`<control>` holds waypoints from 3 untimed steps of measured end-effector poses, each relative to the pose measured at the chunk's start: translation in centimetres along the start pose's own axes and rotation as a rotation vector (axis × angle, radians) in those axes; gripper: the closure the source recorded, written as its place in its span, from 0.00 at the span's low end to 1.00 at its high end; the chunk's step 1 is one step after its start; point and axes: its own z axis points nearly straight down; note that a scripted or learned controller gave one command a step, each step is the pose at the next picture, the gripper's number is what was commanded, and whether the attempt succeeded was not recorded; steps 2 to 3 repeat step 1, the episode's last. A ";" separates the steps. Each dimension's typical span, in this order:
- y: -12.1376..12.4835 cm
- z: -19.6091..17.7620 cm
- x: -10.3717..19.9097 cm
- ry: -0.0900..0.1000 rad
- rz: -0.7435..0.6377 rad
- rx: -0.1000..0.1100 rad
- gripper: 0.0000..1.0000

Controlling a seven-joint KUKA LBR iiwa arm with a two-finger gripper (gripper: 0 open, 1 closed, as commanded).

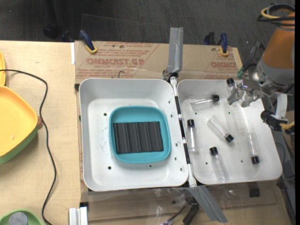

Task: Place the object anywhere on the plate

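Note:
A teal plate (138,112) with a dark ribbed centre lies in the left bin (93,125). Several clear vials with black caps lie scattered in the right bin (267,170): one (205,101) near the back, one (191,135) along the left wall, one (219,127) in the middle, and others toward the front. My gripper (240,98) hangs over the back right part of this bin, open, with nothing between its fingers. A black vial cap (230,82) shows just behind it.
A yellow dish (14,125) and a black cable (47,125) lie on the wooden bench to the left. Cardboard with clamps (88,41) backs the bins. A grey bar (175,50) stands at the divide between them.

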 end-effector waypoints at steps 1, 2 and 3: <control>0.0 0.0 0.0 0.000 0.000 -0.001 0.00; 0.0 0.0 0.0 0.000 0.000 -0.001 0.00; 0.0 0.0 0.0 0.000 0.000 -0.001 0.00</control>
